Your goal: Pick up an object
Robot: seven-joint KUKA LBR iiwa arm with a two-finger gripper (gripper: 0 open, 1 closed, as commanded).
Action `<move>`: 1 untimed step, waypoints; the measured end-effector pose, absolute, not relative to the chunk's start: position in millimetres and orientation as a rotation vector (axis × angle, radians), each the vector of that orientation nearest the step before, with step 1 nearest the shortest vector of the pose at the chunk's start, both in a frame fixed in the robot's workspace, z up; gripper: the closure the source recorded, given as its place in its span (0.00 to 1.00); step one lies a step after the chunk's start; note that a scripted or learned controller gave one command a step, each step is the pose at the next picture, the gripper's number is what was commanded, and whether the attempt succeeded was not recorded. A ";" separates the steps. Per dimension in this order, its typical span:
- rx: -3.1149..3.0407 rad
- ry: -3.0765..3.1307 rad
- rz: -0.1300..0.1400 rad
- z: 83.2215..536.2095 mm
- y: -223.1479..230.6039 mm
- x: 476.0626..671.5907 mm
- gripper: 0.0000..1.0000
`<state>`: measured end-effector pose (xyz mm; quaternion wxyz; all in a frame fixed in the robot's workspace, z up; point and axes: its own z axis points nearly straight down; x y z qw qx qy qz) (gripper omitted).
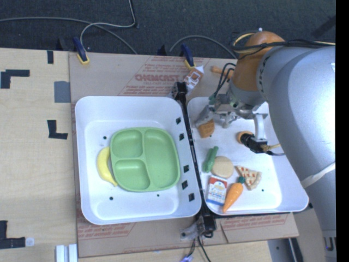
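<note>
In the right bin point(287, 196) my gripper point(214, 115) hangs low at the far left corner, under the orange band of the arm point(256, 42). A small brown bread-like piece point(205, 129) lies directly below and in front of it, touching or nearly touching; I cannot tell which. Nearer the front of the same bin lie a green pickle point(210, 159), a round beige bun point(222, 166), a pizza slice point(248, 177), an orange carrot point(233, 195) and a red-and-white carton point(216, 190).
The left bin point(83, 146) holds a green divided plate point(144, 160) with a yellow banana point(103, 166) against its left side. A black divider with clips point(188, 146) runs between the bins. The arm's grey body covers the right bin's far right side.
</note>
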<state>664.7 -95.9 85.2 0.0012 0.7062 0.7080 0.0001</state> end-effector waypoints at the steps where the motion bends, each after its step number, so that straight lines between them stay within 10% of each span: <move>1: 2.217 2.223 -0.002 85.0 -97.2 668.5 0.00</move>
